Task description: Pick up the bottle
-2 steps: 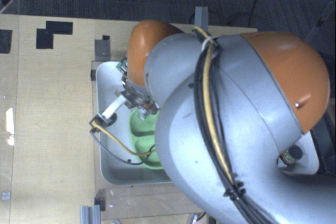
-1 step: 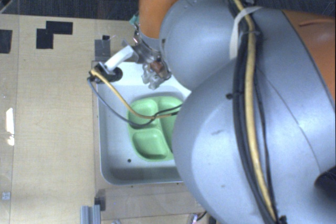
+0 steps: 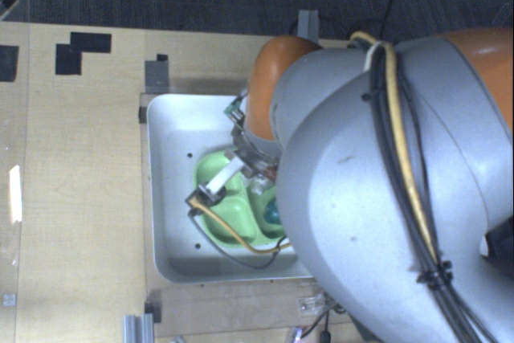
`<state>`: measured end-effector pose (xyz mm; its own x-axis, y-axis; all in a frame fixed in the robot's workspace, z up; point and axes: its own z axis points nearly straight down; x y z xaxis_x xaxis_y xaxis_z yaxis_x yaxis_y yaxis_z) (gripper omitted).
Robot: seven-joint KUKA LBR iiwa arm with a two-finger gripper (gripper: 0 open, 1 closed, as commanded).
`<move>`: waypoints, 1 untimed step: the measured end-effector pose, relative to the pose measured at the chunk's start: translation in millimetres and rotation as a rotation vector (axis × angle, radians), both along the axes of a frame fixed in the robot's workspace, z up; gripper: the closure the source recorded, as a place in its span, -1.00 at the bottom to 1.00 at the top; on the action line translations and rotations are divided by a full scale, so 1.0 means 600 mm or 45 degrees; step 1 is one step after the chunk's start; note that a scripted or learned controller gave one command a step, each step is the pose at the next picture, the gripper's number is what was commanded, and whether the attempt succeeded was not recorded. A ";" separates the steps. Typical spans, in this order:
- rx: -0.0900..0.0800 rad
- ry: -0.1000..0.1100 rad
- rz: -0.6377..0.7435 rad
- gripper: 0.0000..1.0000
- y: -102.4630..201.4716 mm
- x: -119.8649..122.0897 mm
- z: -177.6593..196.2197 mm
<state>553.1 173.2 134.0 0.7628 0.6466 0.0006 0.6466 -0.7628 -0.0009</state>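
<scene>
Bottle (image 3: 263, 191), seemingly clear with a teal end, lies at the right side of the green tray (image 3: 231, 214), directly under the gripper (image 3: 255, 169). Arm (image 3: 385, 189) hides its long axis, and I cannot tell whether the gripper is open.

Bin (image 3: 173, 197) smooth white plastic with slight sheen, green object (image 3: 237, 213) glossy plastic, bench (image 3: 72, 173) matt pale wood, arm (image 3: 377, 197) casing smooth satin grey.

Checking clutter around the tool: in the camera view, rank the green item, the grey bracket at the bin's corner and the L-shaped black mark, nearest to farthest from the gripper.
1. Green item, in the bin, close by the gripper.
2. Grey bracket, at the bin's upper left corner.
3. L-shaped black mark, on the bench, farther left.
</scene>
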 end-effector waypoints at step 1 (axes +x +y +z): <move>0.003 -0.003 -0.473 1.00 0.080 0.028 0.180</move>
